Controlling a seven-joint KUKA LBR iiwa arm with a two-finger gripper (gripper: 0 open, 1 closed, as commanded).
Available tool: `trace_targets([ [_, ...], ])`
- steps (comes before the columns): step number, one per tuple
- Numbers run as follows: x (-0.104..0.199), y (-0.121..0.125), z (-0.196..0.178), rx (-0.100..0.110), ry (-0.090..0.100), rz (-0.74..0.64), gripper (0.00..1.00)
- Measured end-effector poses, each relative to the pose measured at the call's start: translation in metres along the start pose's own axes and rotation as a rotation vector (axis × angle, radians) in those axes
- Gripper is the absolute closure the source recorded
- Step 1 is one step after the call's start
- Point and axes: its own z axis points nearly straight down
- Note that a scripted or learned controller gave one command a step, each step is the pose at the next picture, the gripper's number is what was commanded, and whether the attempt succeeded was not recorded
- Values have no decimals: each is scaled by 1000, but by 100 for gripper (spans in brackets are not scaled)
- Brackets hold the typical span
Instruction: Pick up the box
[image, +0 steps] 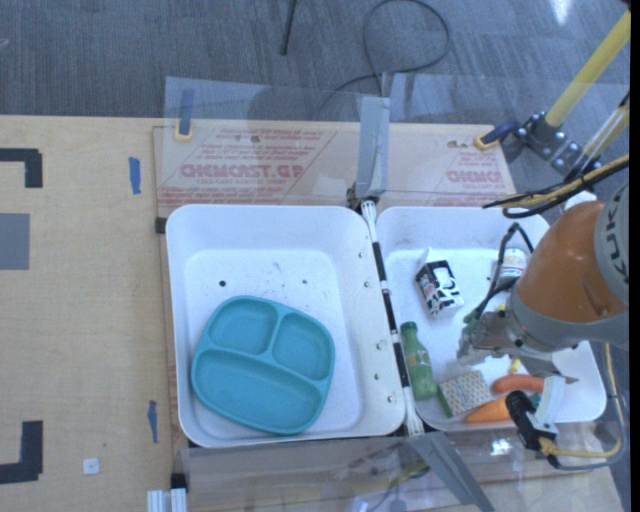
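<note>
Gripper (478, 340) low in right bin (400, 232), lower right of frame, below-right of box (437, 287); jaw state unclear.

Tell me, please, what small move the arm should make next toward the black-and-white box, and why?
Probably shift the pincer toward the bin's far side and slightly toward the divider. The small black-and-white carton box lies there in the right white bin, apart from the pincer, which sits nearer the green bottle and the checkered sponge.
</note>
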Motion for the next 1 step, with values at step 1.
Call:
trace_targets([
  [1, 0, 0, 0, 0, 0, 0, 0],
])
